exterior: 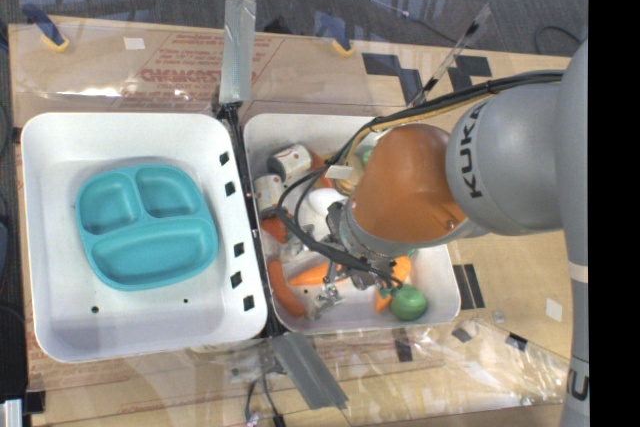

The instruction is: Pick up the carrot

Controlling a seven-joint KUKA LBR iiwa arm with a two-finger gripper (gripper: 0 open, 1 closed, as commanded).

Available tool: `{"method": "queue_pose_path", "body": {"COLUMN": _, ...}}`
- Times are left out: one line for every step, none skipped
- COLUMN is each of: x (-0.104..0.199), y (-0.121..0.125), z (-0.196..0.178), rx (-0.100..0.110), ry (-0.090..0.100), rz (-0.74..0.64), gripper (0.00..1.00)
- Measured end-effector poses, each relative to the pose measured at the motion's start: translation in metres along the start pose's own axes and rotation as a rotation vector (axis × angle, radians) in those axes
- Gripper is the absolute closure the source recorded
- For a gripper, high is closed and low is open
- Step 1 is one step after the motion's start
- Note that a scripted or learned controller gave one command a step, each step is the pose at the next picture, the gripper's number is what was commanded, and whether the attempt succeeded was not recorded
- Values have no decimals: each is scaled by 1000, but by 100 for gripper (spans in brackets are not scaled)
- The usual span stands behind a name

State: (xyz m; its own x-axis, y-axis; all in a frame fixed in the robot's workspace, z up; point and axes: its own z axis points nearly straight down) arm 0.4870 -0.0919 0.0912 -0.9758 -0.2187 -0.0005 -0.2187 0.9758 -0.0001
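The grey arm with its orange band [400, 185] reaches over the right bin [445, 280] and hides much of it. My gripper [326, 293] points down into the bin's front left part, among the toys. An orange, carrot-like piece [309, 273] lies right beside the gripper, touching or nearly touching it. A second orange piece [281, 293] lies along the bin's left wall, just left of the gripper. I cannot tell whether anything is held.
A green ball [408, 302] and a small orange bit [397, 268] sit at the right bin's front right. White and brown toys [288, 160] crowd its back left. The left bin [45, 215] holds a teal divided plate [195, 260]. Cables [440, 100] run over the arm.
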Motion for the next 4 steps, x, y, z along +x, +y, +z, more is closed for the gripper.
{"method": "queue_pose_path", "body": {"x": 0, "y": 0, "z": 0, "rx": 0, "ry": -3, "rz": -276, "gripper": 0}}
{"method": "queue_pose_path", "body": {"x": -3, "y": 2, "z": -10, "rx": 0, "ry": -6, "rz": -285, "gripper": 100}}
{"method": "queue_pose_path", "body": {"x": -12, "y": 32, "z": -165, "rx": 6, "ry": -10, "rz": -338, "gripper": 100}}
{"method": "queue_pose_path", "body": {"x": -29, "y": 63, "z": -136, "rx": -1, "ry": 2, "rz": -492, "gripper": 100}}
